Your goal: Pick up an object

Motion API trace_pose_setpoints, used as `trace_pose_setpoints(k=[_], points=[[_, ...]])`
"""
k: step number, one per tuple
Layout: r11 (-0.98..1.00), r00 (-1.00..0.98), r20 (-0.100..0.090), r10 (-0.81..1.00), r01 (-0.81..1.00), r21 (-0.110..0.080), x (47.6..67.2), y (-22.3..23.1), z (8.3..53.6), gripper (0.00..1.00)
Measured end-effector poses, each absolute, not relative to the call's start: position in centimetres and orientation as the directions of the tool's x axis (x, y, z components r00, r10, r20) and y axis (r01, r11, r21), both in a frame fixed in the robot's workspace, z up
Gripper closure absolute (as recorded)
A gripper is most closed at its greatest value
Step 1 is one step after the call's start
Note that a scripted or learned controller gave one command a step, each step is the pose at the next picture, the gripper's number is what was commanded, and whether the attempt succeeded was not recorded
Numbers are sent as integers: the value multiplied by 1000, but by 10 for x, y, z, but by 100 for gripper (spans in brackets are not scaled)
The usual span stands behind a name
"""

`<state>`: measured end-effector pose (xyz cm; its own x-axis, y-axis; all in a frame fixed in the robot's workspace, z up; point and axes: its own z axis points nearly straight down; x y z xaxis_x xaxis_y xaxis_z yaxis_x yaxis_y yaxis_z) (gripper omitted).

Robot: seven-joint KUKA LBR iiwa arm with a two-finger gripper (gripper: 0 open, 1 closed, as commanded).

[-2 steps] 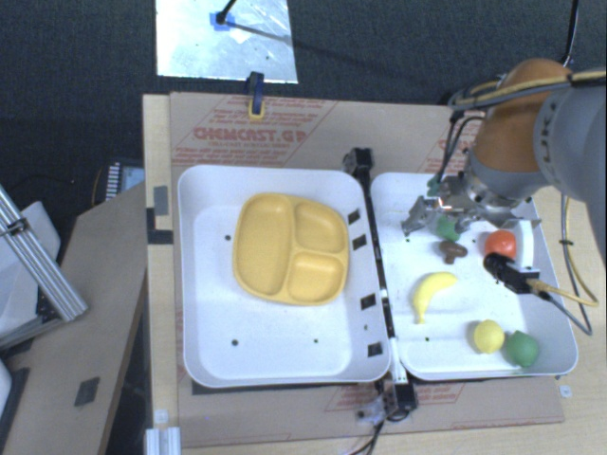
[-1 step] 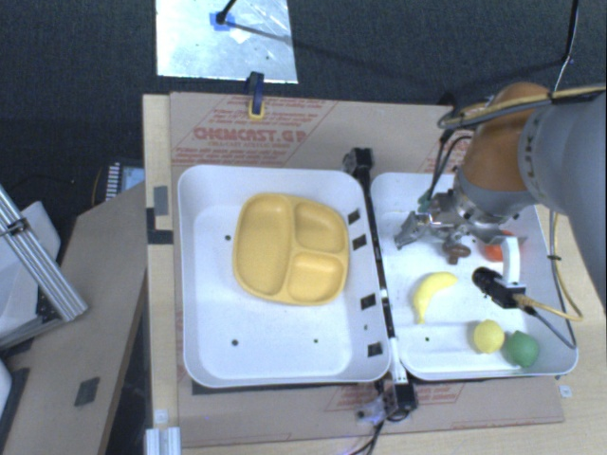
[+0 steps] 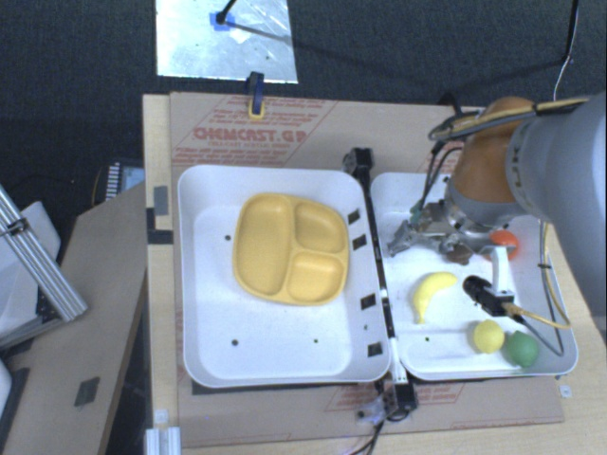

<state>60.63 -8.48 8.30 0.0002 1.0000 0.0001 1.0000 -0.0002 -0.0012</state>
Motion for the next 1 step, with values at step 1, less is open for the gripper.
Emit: trace_pose_setpoints(k=[1], points=[[-1, 1, -1, 1000, 1000, 3, 608, -85, 96, 100]])
